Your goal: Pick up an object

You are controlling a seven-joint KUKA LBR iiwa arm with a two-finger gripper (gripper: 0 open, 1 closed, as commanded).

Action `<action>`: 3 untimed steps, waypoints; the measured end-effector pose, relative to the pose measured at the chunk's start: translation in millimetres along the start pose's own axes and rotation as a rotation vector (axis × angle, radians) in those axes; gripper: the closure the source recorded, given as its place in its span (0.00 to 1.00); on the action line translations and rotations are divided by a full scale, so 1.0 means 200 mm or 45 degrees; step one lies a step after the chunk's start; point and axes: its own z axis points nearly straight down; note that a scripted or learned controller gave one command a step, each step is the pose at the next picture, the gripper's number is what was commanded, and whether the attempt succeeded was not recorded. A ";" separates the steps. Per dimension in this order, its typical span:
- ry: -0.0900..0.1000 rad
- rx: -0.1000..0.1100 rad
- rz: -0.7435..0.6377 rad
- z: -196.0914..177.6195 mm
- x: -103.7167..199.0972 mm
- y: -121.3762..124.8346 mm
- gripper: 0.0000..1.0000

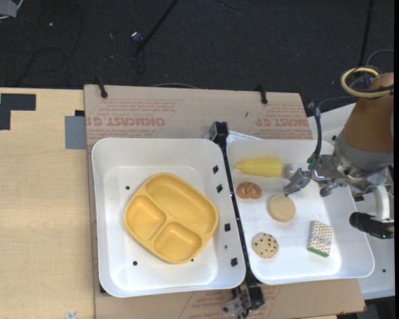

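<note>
Two bins: left bin [113, 178] and right bin [349, 258] are sitting side by side on the tabletop, sharing a black divider at the middle.
Jaws: the gripper [311, 181] is hanging over the right bin's upper part with its jaws spread apart, and nothing is lying between them; whether a fingertip is touching the bin floor I cannot tell.
Nearest things: a yellow mustard-shaped bottle [259, 167] is lying just left of the gripper; a round beige disc [281, 208] is lying just below it.
Other right-bin things: a pretzel [249, 191] is sitting left of the disc, a chocolate-chip cookie [265, 245] below the disc, a small green-and-white carton [320, 238] to the disc's lower right.
Left bin: a yellow divided tray [171, 216] is resting inside.
Writing: the cardboard sheet [186, 111] under the bins is showing red upside-down print, too unclear to read surely; the carton's print is too small to read.
</note>
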 end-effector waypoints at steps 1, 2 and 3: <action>0.001 0.002 0.000 0.29 -0.02 -0.05 0.00; -0.001 -0.003 0.002 0.22 -0.02 -0.04 1.00; -0.002 -0.010 -0.002 0.01 -0.01 -0.06 1.00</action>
